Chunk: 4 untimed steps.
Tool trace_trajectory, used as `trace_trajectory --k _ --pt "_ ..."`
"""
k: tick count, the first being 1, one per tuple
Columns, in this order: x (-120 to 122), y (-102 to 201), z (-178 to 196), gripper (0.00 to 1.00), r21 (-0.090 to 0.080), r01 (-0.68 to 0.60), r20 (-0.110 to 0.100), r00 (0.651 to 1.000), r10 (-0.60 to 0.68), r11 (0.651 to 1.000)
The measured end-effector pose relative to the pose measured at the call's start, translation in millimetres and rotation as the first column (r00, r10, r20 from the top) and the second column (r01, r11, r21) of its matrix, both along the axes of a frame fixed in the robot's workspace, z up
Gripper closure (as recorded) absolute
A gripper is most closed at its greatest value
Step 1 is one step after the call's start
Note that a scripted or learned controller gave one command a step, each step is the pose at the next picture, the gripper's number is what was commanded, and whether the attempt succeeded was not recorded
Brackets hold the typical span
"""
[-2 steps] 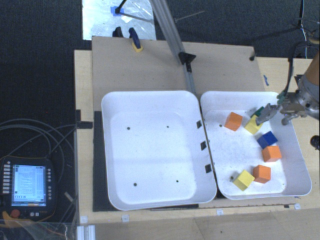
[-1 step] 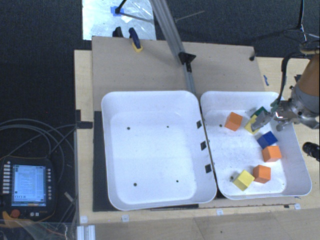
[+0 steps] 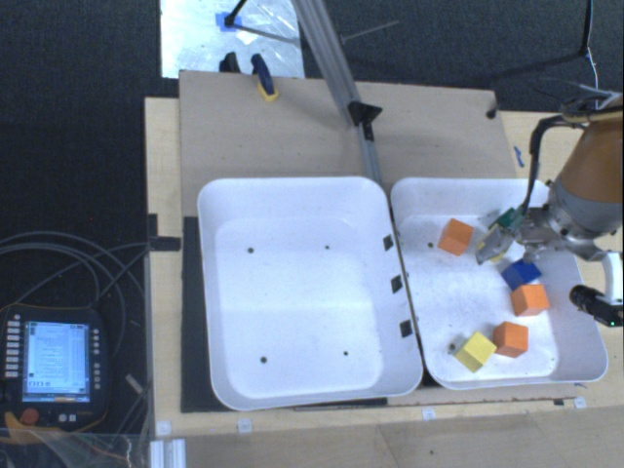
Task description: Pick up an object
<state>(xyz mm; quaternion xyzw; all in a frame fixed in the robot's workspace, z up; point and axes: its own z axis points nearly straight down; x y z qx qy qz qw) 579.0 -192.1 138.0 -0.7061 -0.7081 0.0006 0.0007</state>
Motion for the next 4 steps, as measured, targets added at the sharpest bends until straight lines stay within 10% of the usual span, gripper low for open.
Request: trace_trajectory --k 1,4 --pt "1.6 -0.6 14.3 1.0 -0.002 -0.002 0.007 1.0 0.002 1.0" --pt "6.3 1.8 158.2 1.0 -0.002 -0.003 0.008 1.0 0.003 1.0"
